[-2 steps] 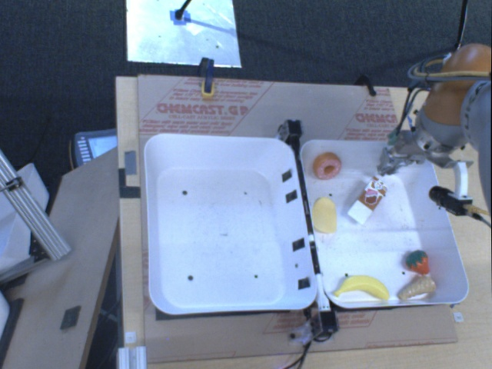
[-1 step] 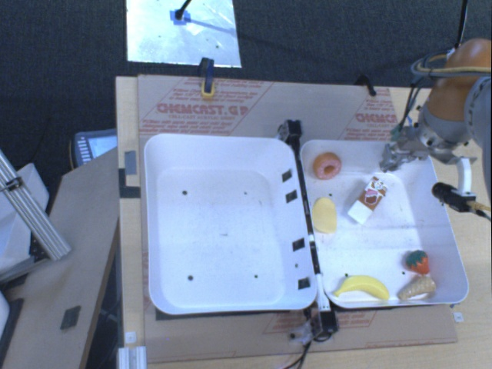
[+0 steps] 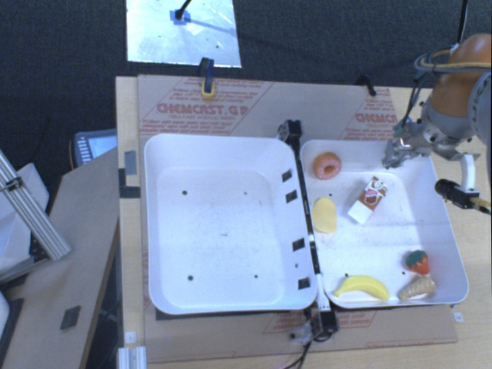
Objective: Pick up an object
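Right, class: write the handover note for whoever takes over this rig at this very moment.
End effector: above the far right corner of the right white bin; open or shut can't be told, and nothing visibly held.
Items, all in the right bin: pink-frosted doughnut at the far left, small white carton with a red label mid-bin, pale yellow oval piece by the divider, yellow banana at the near edge, tan cone-shaped piece and red-orange strawberry with a green top near right.
Done: no pick yet.
Left: choose an item, descend, grasp, lift. The doughnut and carton look closest.
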### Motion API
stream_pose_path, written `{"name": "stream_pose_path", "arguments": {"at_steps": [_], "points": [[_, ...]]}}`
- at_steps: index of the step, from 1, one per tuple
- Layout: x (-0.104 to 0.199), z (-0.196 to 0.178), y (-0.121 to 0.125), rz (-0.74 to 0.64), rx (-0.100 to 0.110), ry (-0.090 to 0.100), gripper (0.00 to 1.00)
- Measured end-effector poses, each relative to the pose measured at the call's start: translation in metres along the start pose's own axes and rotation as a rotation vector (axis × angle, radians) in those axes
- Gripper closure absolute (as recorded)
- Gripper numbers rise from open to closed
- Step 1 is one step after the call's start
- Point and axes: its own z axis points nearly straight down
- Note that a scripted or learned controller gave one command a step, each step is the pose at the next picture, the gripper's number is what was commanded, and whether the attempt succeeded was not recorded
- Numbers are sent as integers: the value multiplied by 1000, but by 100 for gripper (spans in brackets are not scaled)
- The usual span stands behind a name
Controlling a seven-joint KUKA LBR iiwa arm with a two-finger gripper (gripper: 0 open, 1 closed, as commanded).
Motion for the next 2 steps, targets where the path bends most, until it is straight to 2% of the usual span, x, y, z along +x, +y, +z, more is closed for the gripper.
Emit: {"name": "stream_pose_path", "arguments": {"at_steps": [2], "points": [[-1,-23,3,-1,-8,-2,100]]}}
